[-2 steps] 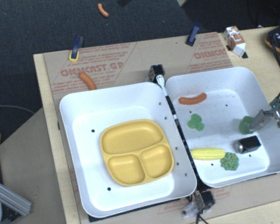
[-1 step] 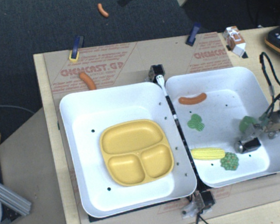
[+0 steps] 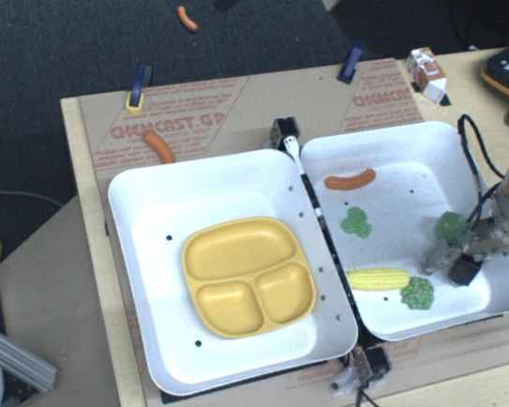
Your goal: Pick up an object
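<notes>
Gripper (image 3: 440,260) sits low in the right bin (image 3: 387,142), just right of the corn cob (image 3: 378,278). Its grip state cannot be told. The likely target is the green leafy piece (image 3: 449,225), right of and beyond the corn cob. The gripper should centre over it before closing.

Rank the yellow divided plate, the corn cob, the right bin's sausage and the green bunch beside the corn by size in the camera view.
1. yellow divided plate
2. corn cob
3. sausage, nearly as long but thinner
4. green bunch, close to the sausage in area
</notes>
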You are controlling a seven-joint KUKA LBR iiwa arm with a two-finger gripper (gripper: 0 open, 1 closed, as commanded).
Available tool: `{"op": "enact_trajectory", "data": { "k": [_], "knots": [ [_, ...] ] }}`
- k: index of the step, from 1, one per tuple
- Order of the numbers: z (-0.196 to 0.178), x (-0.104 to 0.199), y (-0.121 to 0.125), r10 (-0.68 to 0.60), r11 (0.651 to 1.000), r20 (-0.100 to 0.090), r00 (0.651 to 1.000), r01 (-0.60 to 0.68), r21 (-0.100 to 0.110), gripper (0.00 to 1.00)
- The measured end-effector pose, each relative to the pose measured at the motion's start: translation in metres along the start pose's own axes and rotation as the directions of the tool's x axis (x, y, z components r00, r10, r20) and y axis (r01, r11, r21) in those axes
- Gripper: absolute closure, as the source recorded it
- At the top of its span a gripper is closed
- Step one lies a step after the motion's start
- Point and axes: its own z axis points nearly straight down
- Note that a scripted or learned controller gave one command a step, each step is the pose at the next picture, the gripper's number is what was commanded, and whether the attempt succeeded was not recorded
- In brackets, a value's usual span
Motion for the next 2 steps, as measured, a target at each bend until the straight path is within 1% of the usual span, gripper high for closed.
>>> {"op": "enact_trajectory", "data": {
  "k": [1,2],
  "knots": [
    [-0.013,-0.001,0.001,0.002,1.0,0.005,1.0,-0.002,-0.005,1.0],
    [-0.076,-0.002,0.0,0.001,1.0,0.01,1.0,-0.001,-0.013,1.0]
  ]
}}
